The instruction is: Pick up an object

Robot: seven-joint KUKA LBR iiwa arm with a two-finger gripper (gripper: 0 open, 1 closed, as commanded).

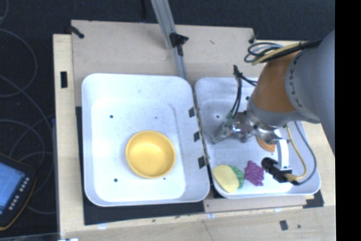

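The gripper (pixel 220 134) sits low in the right bin (pixel 217 97), probably reaching to grab something, though I cannot tell whether it is open or closed.

One fixed camera above the bench (pixel 118 45) looks down aslant on the wide bin (pixel 98 104) and narrower bin (pixel 214 93).

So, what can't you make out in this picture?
All in the camera view:
1. Orange thing: mostly hidden under the arm, so its shape is unclear.
2. Green thing: tucked behind the yellow object, too little visible to identify.
3. Purple thing: too small and blurred to name.
4. Right bin: the arm covers its far right floor.
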